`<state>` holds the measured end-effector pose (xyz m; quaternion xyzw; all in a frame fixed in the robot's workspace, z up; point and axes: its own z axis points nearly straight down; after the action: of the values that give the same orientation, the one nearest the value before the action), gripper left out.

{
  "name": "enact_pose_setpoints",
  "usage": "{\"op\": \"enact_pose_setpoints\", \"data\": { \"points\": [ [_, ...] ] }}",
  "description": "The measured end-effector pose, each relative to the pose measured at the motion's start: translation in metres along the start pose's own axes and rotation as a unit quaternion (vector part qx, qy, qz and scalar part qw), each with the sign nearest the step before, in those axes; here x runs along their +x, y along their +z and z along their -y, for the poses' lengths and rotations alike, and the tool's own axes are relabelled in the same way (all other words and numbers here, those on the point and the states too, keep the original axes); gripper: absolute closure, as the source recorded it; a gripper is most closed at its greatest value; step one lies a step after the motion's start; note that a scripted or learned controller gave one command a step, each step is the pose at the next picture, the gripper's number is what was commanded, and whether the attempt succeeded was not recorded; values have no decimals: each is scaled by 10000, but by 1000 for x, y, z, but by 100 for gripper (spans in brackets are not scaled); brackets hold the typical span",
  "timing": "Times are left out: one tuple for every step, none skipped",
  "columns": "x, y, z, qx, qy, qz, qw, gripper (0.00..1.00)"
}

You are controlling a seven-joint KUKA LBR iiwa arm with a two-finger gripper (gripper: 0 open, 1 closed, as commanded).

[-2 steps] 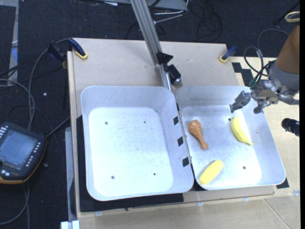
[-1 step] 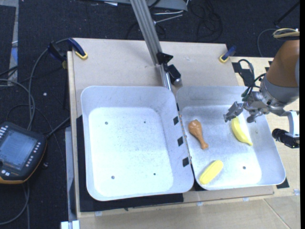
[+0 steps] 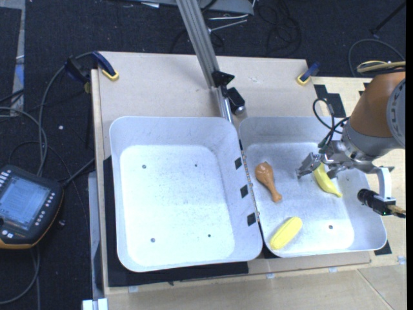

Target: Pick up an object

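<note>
A yellow banana [image 3: 327, 182] lies in the right bin [image 3: 368, 237], near its right side. My gripper [image 3: 318, 168] is low over the banana's upper end, touching or nearly touching it. The arm comes in from the right with its orange band above the wrist. A brown toy drumstick [image 3: 268, 181] lies left of the banana, close to the wall between the bins. A yellow corn cob [image 3: 286, 232] rests near the front of the same bin.
The left bin [image 3: 119, 173] sits beside the right one on the wooden bench. A slanted metal post [image 3: 205, 50] rises behind the bins. A black cable fitting [image 3: 374, 201] hangs at the right bin's edge.
</note>
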<state>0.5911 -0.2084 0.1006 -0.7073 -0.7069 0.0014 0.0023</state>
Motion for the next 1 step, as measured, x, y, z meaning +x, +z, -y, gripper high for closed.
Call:
{"op": "enact_pose_setpoints", "data": {
  "points": [
    [0,5,0,-24,-5,7,10000,0]
  ]
}}
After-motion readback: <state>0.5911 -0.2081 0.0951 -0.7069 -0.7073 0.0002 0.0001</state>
